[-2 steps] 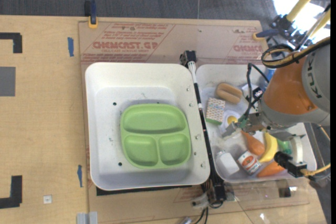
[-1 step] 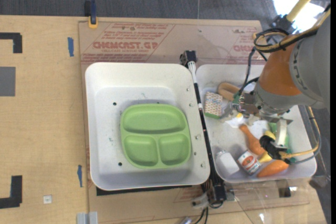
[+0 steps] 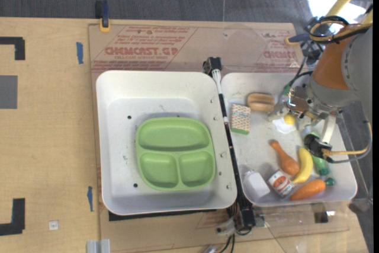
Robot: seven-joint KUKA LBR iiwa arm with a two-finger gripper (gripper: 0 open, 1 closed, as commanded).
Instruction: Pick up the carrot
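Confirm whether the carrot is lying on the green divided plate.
No. The carrot lies in the right bin, near its lower corner; the green plate sits in the left bin.

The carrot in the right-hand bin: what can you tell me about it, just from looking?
The carrot is a small orange toy, smooth and plastic-looking, with a stubby green leafy end pointing right. It lies on its side, nearly level, tip toward the left, near the front wall of the right bin. Its tip sits against a small can with a red label, and the lower end of a yellow banana rests right above it, seemingly touching. The pincer is farther back in the bin, well apart from it.
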